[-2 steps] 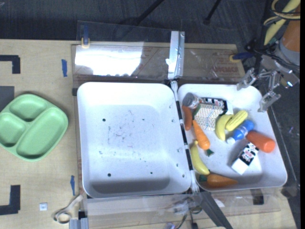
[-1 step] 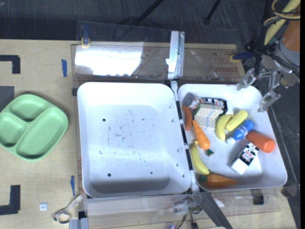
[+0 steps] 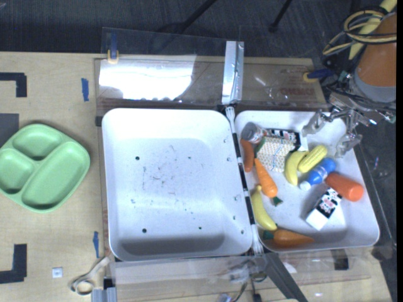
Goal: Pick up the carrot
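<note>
Right bin (image 3: 368,222): carrot (image 3: 266,178) lying lengthwise near the left wall, tip toward the far end, just beside a banana (image 3: 262,210) below it. A second orange vegetable (image 3: 291,236) along the near wall. Also a yellow banana pair (image 3: 303,161), blue bottle (image 3: 317,172), orange bottle (image 3: 345,186), small carton (image 3: 324,209), can (image 3: 250,133).

Left bin (image 3: 119,131): bare white floor.

Claw (image 3: 330,129): over the right bin's far right corner, fingers apart, nothing between them, well apart from the carrot.

Table (image 3: 50,68): green divided plate (image 3: 41,167) at left.
</note>
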